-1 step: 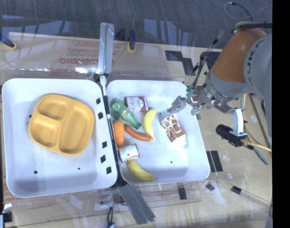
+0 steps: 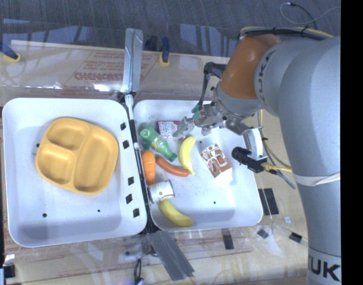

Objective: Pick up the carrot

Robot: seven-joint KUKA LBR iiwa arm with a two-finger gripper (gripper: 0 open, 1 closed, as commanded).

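Note:
The carrot (image 2: 148,166) is a short orange piece lying along the left wall of the right bin (image 2: 246,209), just below a green item (image 2: 154,141). A slimmer orange-red piece (image 2: 173,168) lies beside it to the right; I cannot tell whether it is also a carrot. My gripper (image 2: 192,125) hangs over the upper middle of that bin, above the top end of a yellow banana (image 2: 187,150). It is up and to the right of the carrot, apart from it, with nothing visibly held.
The right bin also holds a second banana (image 2: 174,214), a small white cup (image 2: 162,190), a white and brown packet (image 2: 215,159) and a small packet (image 2: 167,127). A yellow divided plate (image 2: 77,154) lies in the left bin (image 2: 27,218). The grey arm covers the right side.

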